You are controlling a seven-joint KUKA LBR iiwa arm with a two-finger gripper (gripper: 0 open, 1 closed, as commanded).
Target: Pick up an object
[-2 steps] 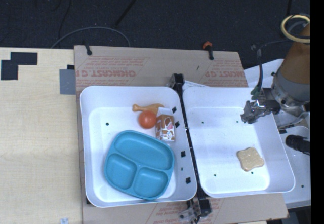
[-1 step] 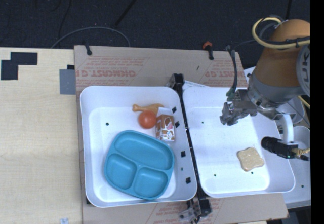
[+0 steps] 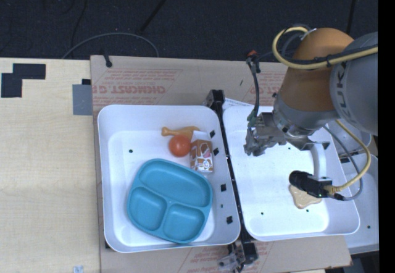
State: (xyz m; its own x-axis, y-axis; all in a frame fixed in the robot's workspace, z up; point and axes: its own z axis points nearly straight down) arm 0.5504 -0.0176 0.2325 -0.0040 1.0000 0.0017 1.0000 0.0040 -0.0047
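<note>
My gripper point(image 3: 254, 145) hangs over the left part of the right bin point(image 3: 278, 228), near the divider between the two bins, and nothing shows in it. A flat tan piece point(image 3: 303, 199) lies at the right bin's right side, well to the right of the gripper and nearer the front. The left bin point(image 3: 114, 142) holds a blue divided plate point(image 3: 168, 199), a red ball point(image 3: 179, 146), an orange drumstick-shaped toy point(image 3: 179, 131) and a small brown and white carton point(image 3: 202, 157).
The arm's orange and grey wrist point(image 3: 315, 80) looms over the right bin's back half. A black clamp point(image 3: 216, 100) sits at the back of the divider. Cardboard point(image 3: 166, 80) lies beneath the bins, and pale bench top point(image 3: 43, 160) stretches to the left.
</note>
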